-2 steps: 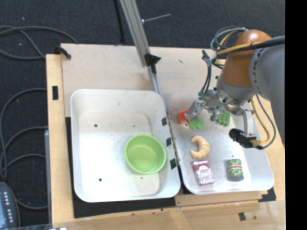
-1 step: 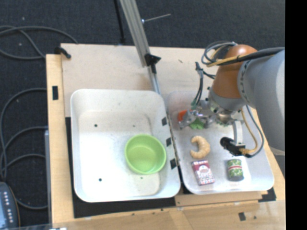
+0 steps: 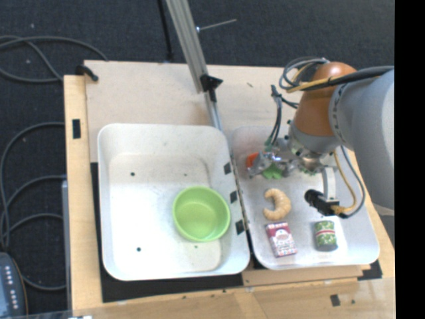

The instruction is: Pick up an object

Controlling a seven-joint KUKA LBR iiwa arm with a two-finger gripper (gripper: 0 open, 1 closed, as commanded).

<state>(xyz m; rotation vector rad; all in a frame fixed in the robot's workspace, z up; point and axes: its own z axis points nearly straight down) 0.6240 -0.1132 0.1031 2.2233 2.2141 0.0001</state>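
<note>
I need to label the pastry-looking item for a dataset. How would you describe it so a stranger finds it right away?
Look in the right bin, the one the arm reaches over. Near its middle, just below the gripper, lies a tan curved croissant. The red carton and green can below it are straight-sided; it alone is crescent-shaped and pale brown.

The left bin (image 3: 133, 178) lies open around the green bowl (image 3: 201, 213); croissant (image 3: 277, 203), carton (image 3: 281, 238) and can (image 3: 325, 234) crowd the right bin (image 3: 362, 241).

Arm (image 3: 345, 105) reaches in from right, wrist bent down, end effector (image 3: 275, 165) low.
</note>
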